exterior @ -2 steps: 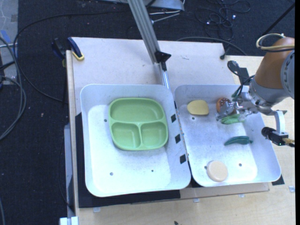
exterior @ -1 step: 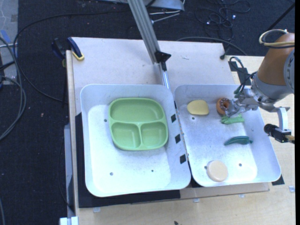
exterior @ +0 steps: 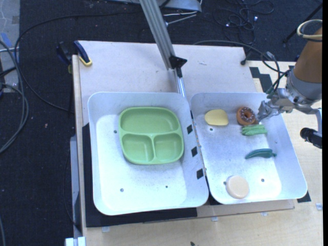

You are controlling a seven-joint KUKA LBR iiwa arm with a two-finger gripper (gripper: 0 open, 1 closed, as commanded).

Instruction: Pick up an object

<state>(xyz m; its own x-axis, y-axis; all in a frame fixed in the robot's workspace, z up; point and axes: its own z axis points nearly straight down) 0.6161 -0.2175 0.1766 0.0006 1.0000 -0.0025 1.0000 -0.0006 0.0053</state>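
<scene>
Your gripper (exterior: 264, 111) sits just right of the donut (exterior: 246, 116), above the green bean (exterior: 254, 130); can't tell if fingers are open or closed.

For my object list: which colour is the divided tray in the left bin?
Light green, seen clearly in the camera view: the divided tray lies in the left bin.

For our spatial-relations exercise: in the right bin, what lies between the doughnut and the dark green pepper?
In the camera view, a light green bean pod lies between the doughnut and the dark green pepper.
</scene>
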